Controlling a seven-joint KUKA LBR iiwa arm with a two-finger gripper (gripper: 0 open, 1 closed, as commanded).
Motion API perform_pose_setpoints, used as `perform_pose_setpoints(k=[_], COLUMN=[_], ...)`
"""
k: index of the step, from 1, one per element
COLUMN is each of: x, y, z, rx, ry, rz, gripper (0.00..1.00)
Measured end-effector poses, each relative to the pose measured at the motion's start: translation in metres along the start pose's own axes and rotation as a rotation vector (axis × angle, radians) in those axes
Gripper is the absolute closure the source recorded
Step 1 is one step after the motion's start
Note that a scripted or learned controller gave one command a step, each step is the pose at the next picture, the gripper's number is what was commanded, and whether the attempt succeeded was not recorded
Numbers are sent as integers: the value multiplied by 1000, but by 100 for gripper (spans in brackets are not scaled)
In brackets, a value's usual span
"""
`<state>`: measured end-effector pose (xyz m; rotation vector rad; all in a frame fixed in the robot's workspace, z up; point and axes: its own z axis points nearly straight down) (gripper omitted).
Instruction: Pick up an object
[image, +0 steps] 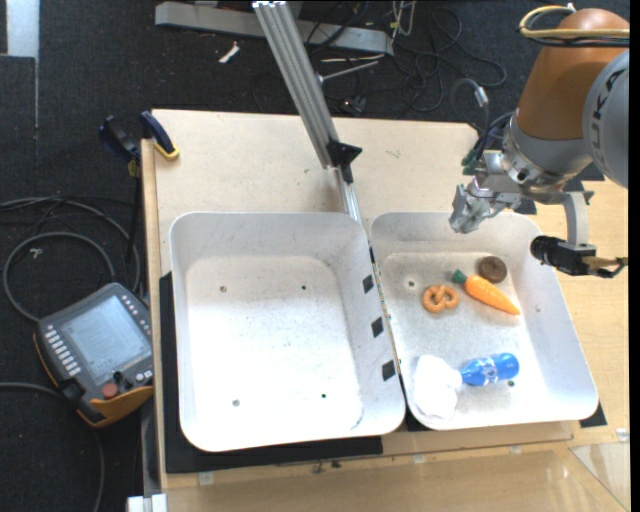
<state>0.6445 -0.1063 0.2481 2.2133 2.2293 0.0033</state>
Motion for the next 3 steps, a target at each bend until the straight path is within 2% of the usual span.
perform_pose_setpoints(k=[2,3], x=[122,183], y=[0,-14], z=[3,2], rx=[1,3], ry=[1,1], rz=[-2,-2], gripper=[100,100])
